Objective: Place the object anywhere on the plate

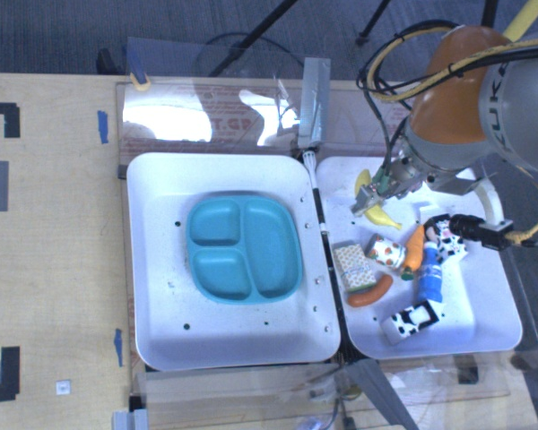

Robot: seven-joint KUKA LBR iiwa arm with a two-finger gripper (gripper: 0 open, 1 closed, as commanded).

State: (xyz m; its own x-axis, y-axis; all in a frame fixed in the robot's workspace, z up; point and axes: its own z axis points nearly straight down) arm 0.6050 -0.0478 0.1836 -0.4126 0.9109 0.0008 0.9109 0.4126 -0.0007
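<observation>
Desk (45, 240): pale wood, bearing two shallow white bins side by side.

Left bin (152, 312): held one teal plate (245, 246) with three compartments, lying near the bin's middle; nothing lay on the plate.

Right bin (484, 316): held the loose things, all well apart from the plate;
- banana (377, 206), yellow, near the bin's far left corner, directly under the claw;
- checked pad (351, 265), beside the left wall;
- small can (387, 253), white with red and green marks, just right of the pad;
- sausage (370, 292), red-orange, below the pad and touching it or nearly so;
- carrot (415, 247), orange, upright in the view, just right of the can;
- bottle (429, 282), blue, below the carrot;
- cow (446, 240), black and white, right of the carrot;
- second black-and-white piece (413, 320), toward the near edge.

Arm (484, 88): grey with an orange band, reaching in over the far right corner of the right bin.

Claw (383, 189): low over the banana's upper end, its tips at or touching the fruit; whether it was open, closed, or gripping the banana could not be told from this angle.
</observation>
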